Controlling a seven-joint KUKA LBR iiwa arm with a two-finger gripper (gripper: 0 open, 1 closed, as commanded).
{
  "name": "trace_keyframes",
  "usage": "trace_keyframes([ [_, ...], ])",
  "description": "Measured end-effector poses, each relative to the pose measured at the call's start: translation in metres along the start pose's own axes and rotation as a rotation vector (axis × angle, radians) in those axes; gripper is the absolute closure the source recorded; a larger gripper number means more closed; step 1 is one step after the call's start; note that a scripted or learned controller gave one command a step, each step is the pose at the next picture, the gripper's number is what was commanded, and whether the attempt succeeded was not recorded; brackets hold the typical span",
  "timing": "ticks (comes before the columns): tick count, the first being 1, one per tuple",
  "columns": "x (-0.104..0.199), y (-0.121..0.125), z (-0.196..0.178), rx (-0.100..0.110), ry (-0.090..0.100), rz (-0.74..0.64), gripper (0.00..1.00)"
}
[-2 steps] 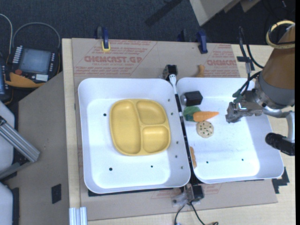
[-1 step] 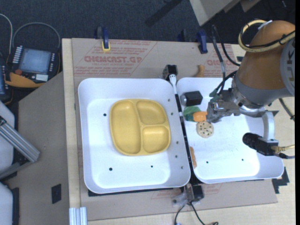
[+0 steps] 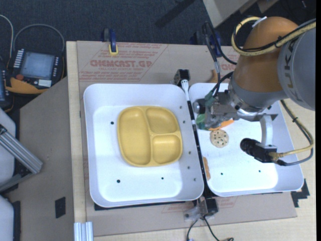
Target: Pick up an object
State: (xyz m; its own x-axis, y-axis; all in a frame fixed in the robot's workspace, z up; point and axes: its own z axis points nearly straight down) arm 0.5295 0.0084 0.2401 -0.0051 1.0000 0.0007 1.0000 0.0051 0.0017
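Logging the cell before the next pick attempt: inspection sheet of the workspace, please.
Surface: left bin and right bin, white, side by side on a brown printed board.
Job's things: cookie lies flat in the right bin; orange piece and green piece by the end effector, partly hidden.
Clutter: yellow divided plate in the left bin; small orange item on the rim between the bins.
Grippers: end effector over the right bin's far left part, just beyond the cookie.
Cables: black cable off the board's near edge.
Surroundings: screen pendant left of the board; blue clamp on its far edge.
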Motion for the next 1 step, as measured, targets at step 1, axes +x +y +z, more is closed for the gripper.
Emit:
trace_keyframes([
  [1,0.0577,0.0221,0.0047,0.000,0.001,-0.002,1.00],
])
